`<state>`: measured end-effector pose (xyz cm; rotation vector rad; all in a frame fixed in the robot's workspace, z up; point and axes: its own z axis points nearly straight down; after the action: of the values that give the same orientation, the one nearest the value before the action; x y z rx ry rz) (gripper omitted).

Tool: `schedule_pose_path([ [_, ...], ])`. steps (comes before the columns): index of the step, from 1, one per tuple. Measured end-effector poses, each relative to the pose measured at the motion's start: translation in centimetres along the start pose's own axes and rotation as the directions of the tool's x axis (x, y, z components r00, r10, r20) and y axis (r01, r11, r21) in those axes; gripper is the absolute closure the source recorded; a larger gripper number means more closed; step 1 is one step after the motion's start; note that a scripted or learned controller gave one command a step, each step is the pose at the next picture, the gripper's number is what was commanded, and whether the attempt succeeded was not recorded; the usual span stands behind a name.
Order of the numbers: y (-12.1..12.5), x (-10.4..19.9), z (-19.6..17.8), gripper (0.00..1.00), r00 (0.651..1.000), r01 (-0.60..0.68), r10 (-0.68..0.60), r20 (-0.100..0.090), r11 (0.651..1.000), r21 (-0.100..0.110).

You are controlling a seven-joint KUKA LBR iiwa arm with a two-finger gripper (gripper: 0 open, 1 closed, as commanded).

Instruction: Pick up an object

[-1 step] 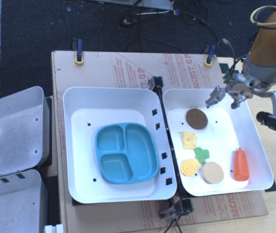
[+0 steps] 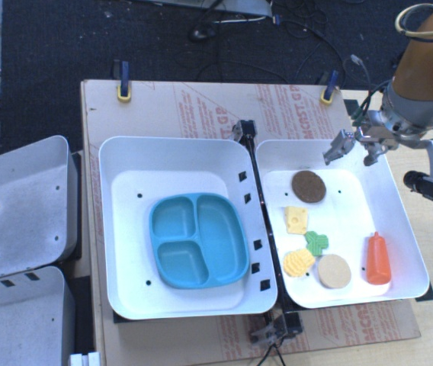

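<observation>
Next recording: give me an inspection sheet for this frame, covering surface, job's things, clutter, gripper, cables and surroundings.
Surface: board on the bench bearing two white bins, left bin and right bin, side by side.
Job's things: in the right bin, brown disc, cheese slice, green piece, yellow ridged piece, tan disc, orange bottle lying flat.
Clutter: blue divided tray in the left bin.
Gripper: gripper open, above the right bin's far edge, holding nothing.
Cables: dark cables on the floor beyond the board; wires at the wrist.
Surroundings: yellow clamps on the far edge; spare white bins at left.
</observation>
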<state>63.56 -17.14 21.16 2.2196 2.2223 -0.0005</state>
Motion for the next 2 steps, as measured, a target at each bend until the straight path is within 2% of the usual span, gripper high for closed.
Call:
schedule_pose_path([
  [1,-0.4,0.5,4.5,0.00,1.000,-0.001,0.001,-0.001,1.000,0.003],
  [2,-0.3,-0.4,10.1,0.00,1.000,-0.002,0.002,-0.001,1.000,0.004],
])
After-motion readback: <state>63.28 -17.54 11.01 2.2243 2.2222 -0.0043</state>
